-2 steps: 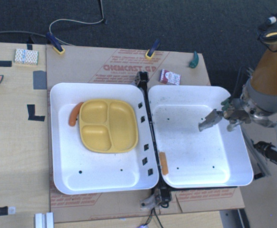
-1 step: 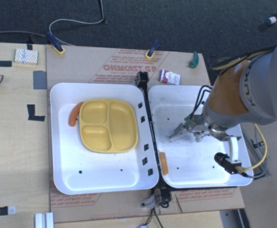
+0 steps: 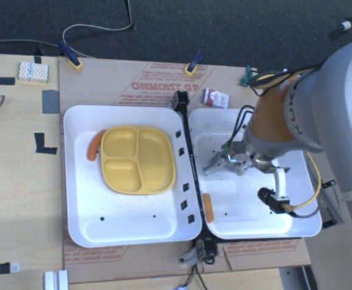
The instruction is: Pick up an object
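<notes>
A yellow divided plate [image 3: 137, 159] lies in the left bin [image 3: 82, 222], and an orange sausage-shaped piece [image 3: 93, 145] rests against the plate's left edge. In the right bin [image 3: 296, 225], a small orange piece [image 3: 207, 207] lies close to the left wall near the front. My gripper [image 3: 219, 162] is low in the right bin, toward its left-centre, pointing left. It sits behind the small orange piece and apart from it. Nothing is visible in the gripper.
The black divider [image 3: 186, 162] with its clips runs between the two bins. A small red-and-white packet [image 3: 215, 98] lies on the cardboard behind the right bin. Yellow clamps [image 3: 194, 65] hold the cardboard's back edge. The arm's body [image 3: 308, 107] covers the right bin's back right.
</notes>
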Motion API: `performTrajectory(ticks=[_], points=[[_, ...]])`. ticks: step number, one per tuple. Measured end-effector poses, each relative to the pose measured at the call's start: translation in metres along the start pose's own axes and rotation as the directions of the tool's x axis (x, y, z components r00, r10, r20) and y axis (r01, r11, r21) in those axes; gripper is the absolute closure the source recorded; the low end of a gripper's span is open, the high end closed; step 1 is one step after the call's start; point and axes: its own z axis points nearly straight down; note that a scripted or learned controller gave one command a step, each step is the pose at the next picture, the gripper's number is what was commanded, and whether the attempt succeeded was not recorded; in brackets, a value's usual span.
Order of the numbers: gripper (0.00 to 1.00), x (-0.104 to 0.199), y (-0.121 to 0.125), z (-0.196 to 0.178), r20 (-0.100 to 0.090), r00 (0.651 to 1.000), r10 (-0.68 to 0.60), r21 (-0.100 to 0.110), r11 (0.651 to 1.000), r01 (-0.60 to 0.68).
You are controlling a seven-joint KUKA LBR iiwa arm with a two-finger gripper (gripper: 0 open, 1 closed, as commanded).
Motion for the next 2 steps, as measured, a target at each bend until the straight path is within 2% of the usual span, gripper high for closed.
performTrajectory(ticks=[1,2], points=[[1.0,-0.0007,0.0,-0.0097,0.002,1.0,0.001,-0.003,1.0,-0.001],[0.0,-0.0007,-0.0001,-0.0096,0.002,1.0,0.001,-0.002,1.0,-0.001]])
